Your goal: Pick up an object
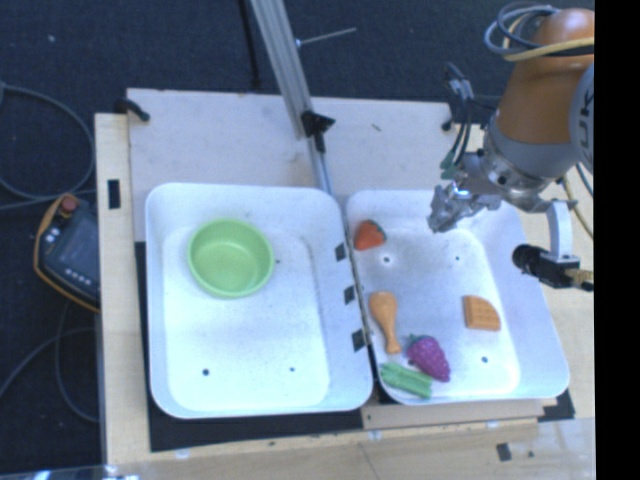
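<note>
Two shallow white bins are seen side by side on the bench. The left bin (180,368) contains a green bowl (231,257) near its far left corner. The right bin (530,358) contains five small toy foods, well spread.

The arm (540,98) is seen reaching in from the right, with the gripper (447,214) poised over the far part of the right bin. Whether it is spread or closed cannot be told; nothing is seen held.

The candidate objects, largest first: a purple grape bunch (428,356) and a green vegetable (405,379), just beside each other at the near edge; a tan drumstick (384,318) beside the dividing wall; an orange wedge (481,313), apart from the rest; a red-orange strawberry-like piece (369,235) near the far left corner.

All are judged to be light, rigid plastic with smooth, somewhat slippery surfaces. The wedge is judged best taken across its flat sides, where open floor surrounds it. The drumstick and strawberry piece lie close to the wall, so finger clearance on that side is limited.
</note>
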Motion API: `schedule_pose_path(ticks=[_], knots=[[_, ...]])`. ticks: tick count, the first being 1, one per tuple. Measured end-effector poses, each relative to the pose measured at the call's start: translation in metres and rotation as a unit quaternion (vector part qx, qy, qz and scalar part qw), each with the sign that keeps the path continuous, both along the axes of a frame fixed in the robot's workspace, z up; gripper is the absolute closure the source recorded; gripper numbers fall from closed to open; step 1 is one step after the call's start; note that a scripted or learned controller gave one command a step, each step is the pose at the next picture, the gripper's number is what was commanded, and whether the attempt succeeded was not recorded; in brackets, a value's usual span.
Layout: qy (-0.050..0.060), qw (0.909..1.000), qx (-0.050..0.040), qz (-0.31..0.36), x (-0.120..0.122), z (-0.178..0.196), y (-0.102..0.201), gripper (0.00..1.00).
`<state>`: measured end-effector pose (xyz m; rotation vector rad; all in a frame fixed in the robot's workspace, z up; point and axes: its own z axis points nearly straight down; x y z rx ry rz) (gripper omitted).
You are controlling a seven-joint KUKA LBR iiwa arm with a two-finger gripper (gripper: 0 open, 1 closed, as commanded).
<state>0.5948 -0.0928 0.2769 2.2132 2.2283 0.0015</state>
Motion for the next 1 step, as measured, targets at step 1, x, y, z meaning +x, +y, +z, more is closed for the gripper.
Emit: schedule_pose_path(ticks=[1], knots=[[0.001, 1.0, 0.0002, 0.0, 0.0107, -0.0101, 0.061, 1.0]])
